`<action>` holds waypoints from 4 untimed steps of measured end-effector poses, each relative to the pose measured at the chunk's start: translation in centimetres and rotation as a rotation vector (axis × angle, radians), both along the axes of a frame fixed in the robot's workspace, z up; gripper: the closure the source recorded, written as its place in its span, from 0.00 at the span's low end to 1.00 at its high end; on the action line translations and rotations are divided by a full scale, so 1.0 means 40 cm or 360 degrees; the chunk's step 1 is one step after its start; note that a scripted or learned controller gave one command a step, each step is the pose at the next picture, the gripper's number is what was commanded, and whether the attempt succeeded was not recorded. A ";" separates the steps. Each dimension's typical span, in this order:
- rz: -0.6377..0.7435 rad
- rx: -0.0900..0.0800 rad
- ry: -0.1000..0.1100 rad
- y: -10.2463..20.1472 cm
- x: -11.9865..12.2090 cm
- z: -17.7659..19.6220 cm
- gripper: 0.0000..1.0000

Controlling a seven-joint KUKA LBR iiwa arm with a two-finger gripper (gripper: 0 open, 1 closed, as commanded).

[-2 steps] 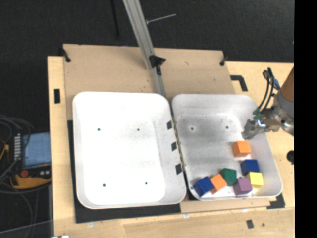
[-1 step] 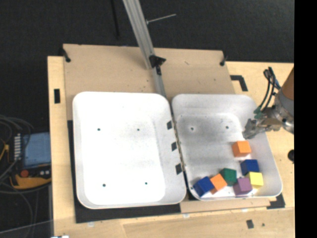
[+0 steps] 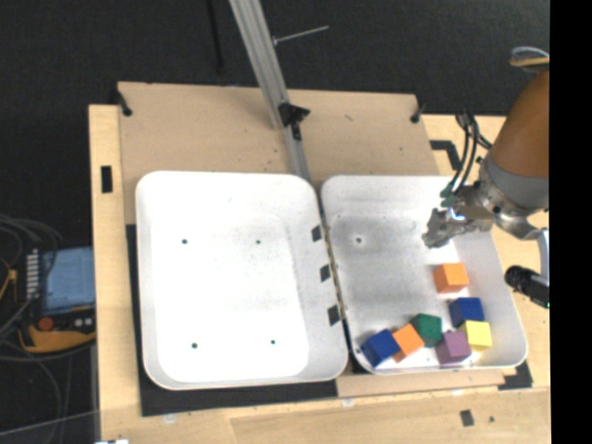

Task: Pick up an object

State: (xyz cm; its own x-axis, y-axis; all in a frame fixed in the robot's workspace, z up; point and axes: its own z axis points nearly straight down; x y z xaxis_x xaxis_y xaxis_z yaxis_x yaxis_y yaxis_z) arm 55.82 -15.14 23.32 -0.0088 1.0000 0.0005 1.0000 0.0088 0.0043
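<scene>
Hovering above the right bin (image 3: 370, 202) with gripper (image 3: 440, 229) grip state impossible to tell, just up-view of the lone orange block (image 3: 451, 277), nearest target, apart from the cluster along the bin's near wall.

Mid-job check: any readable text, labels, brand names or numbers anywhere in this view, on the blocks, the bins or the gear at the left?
None can be read.
The blocks, such as the orange block and the yellow block, show plain faces.
The right bin and the left bin carry only dark dots, no writing.
The blue device on the left is too blurred to read.
</scene>
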 end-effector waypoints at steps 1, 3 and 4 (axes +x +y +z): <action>-0.0003 0.0000 0.0001 0.108 0.023 0.007 1.00; -0.0001 0.0000 0.0005 0.386 0.106 0.019 1.00; -0.0007 -0.0001 0.0006 0.507 0.146 -0.011 1.00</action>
